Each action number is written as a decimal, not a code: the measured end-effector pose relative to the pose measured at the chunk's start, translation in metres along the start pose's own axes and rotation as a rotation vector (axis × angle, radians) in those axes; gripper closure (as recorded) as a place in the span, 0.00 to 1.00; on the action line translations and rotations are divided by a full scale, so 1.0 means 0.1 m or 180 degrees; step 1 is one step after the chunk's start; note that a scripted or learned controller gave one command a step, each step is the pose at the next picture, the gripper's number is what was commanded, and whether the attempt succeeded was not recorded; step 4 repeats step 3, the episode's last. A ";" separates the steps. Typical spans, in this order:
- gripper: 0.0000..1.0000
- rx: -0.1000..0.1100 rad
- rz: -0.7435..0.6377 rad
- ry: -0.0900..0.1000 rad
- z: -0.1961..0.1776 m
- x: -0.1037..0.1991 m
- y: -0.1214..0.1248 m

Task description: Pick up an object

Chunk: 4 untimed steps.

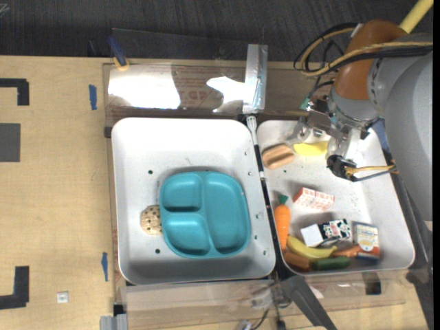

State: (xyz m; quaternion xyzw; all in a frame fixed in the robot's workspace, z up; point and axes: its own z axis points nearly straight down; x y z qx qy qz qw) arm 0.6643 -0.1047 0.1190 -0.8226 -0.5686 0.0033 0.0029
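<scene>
The gripper (pixel 317 130) is hanging over the right white bin's (pixel 401 234) far end; whether it is clenched, I cannot tell. A tan bread roll (pixel 278 156) and a pale yellow block (pixel 309 149) are lying just beside it. An orange carrot (pixel 282 223), a yellow banana (pixel 311 249) and small cartons (pixel 336 229) are crowding the near end.

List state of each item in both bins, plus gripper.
Teal divided plate: upright, flat in left bin.
Cookie: beside the plate's left edge.
Bread roll: right bin, by the divider.
Carrot: lying lengthwise.
Banana: on its side.
Small cartons: lying flat.
Gripper: over right bin's far end, fingers unclear.
</scene>
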 end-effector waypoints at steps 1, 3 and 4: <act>0.00 -0.0072 -0.1307 0.0002 0.25 -0.23 0.16; 1.00 -0.0054 -0.2190 -0.0004 -0.68 0.44 -0.19; 1.00 -0.0054 -0.2190 -0.0004 -0.68 0.44 -0.19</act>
